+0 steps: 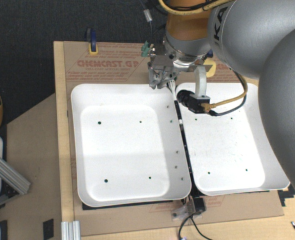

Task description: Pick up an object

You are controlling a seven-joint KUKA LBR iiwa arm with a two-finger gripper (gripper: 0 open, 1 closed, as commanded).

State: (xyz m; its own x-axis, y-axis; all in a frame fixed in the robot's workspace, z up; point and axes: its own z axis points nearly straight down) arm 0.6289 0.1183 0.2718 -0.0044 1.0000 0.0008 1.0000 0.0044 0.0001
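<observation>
Brown board (112, 64) printed "CHEMCAST GP", two white bins (87, 104), gripper (160, 81) above

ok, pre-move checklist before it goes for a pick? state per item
1. Gripper located: ok, it sits over the far rim of the left bin, near the seam between the bins.
2. Finger state: cannot tell, the wrist hardware hides them.
3. Object held: not ok, nothing is seen between the fingers.
4. Pick target in left bin: not ok, just bare floor with small dark dots.
5. Pick target in right bin: cannot tell, the arm covers part of it; the visible floor is bare.
6. Cable clearance: cannot tell, it loops low over the right bin's far end.
</observation>
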